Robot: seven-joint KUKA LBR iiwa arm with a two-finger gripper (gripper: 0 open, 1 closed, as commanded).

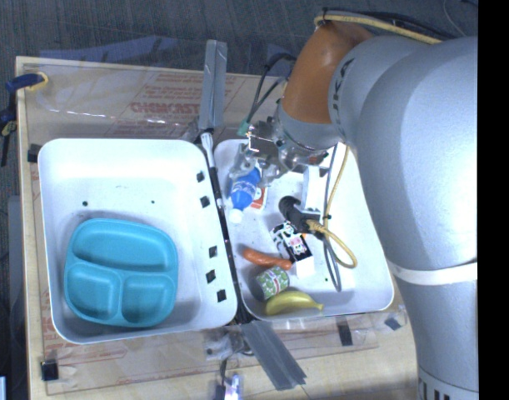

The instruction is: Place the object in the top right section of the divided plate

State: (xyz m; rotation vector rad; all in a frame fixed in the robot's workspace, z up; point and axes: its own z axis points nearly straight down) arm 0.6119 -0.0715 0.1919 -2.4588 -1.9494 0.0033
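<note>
The task names no particular object, so the candidates are the things lying in the right bin (366, 286): a small bottle (245, 189) with a blue label at the upper left, an orange carrot (266, 257) lying across the middle, a green can (272, 282) just below it, a yellow banana (292, 303) along the bottom wall, and a small black-and-white item (292, 242) near the centre. All of them rest on the bin floor, and none is lifted.

The claw (266, 158) hangs over the upper part of that bin, just above and beside the bottle. The wrist hides its working end, so I cannot tell whether it is parted or closed, and nothing is visibly gripped.

The blue divided plate (121, 272) sits in the lower part of the left bin (112, 169), well apart from the claw, across the wall where the two bins meet. Its top section, one wide compartment, holds nothing, as do the two lower ones.

So, in my judgement, the task is at its start: an object must first be grasped, probably the bottle given where the claw is, then carried over the wall and set into the plate's upper right area. Both bins rest on the counter (112, 90).
</note>
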